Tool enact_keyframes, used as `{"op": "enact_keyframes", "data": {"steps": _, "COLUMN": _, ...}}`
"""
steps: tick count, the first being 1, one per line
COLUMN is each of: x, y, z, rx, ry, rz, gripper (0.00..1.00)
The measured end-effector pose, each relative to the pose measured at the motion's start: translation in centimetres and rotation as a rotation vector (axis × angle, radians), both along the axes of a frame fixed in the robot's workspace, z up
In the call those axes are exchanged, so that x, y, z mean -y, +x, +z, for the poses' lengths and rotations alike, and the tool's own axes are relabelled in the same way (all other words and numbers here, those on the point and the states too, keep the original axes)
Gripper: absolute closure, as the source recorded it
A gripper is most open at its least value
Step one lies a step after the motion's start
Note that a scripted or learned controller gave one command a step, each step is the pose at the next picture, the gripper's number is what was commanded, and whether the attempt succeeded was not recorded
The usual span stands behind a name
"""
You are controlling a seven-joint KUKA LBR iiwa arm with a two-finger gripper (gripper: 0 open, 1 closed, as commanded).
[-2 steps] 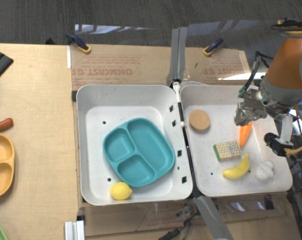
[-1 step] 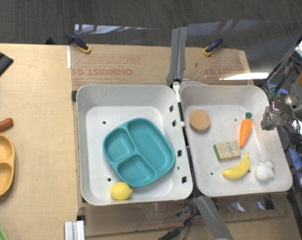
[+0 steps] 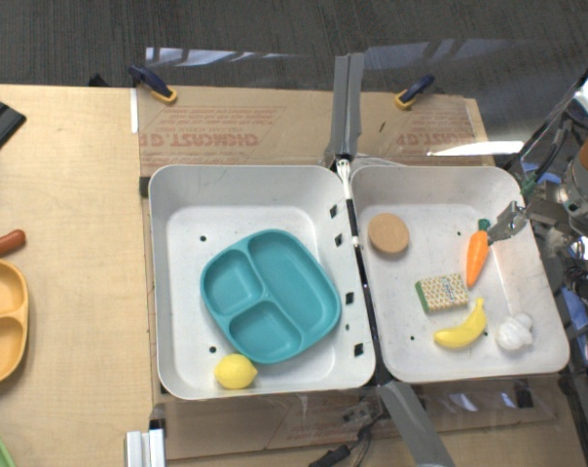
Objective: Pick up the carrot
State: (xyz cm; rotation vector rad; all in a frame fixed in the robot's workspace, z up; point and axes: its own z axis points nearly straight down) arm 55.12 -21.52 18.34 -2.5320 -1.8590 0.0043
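The gripper (image 3: 509, 224) is hovering just right of the carrot (image 3: 477, 257); I cannot tell its fingers' state.

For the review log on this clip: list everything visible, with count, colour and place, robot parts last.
carrot: 1, orange, right bin, upper right, by the tool
cookie: 1, tan, right bin, upper left
sponge: 1, yellow-green, right bin, centre
banana: 1, yellow, right bin, lower part
white ball: 1, white, right bin, lower right
divided plate: 1, teal, left bin
lemon: 1, yellow, left bin, lower edge
bins: 2, white, side by side
clamps: 2, blue and orange, cardboard's far edge
orange tray: 1, left bench edge
tool: 1, grey, at the carrot's green top
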Motion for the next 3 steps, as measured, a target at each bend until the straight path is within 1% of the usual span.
{"op": "enact_keyframes", "data": {"steps": 1, "x": -1.1, "y": 3.3, "z": -9.2, "rx": 0.0, "ry": 0.011, "rz": 0.042, "gripper": 0.0}}
{"op": "enact_keyframes", "data": {"steps": 2, "x": -0.9, "y": 3.2, "z": -8.4, "rx": -0.001, "ry": 0.005, "rz": 0.042, "gripper": 1.0}}
{"op": "enact_keyframes", "data": {"steps": 3, "x": -6.5, "y": 0.6, "z": 5.0, "rx": 0.001, "ry": 0.0, "rz": 0.053, "gripper": 1.0}}
